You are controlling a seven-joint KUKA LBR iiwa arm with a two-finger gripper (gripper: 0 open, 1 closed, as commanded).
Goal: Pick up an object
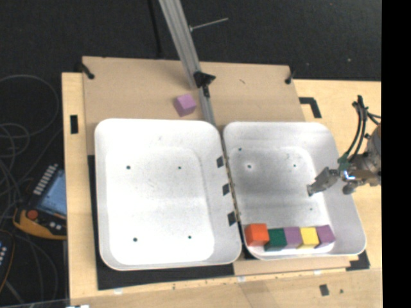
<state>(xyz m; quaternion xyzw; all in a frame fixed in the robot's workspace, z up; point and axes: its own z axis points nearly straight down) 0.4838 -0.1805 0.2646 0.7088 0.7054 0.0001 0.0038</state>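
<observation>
Camera view: the gripper point(319, 185) hovers over the right bin point(276, 140); whether it is spread, I cannot tell. Below it, five blocks point(290, 236) line the bin's near wall, likely awkward to grasp.

Two bins point(160, 130), six blocks point(257, 233).

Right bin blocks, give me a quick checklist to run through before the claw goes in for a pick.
1. Targets present: orange block, green block, purple block, yellow block and a second purple block sit in a row along the right bin's near wall: ok.
2. Room around each block: they touch side by side: not ok.
3. Claw above the row: it is over the bin's right side, away from the row: not ok.
4. Claw opening: cannot tell.
5. Stray purple block lies outside the bins: not ok.
</observation>
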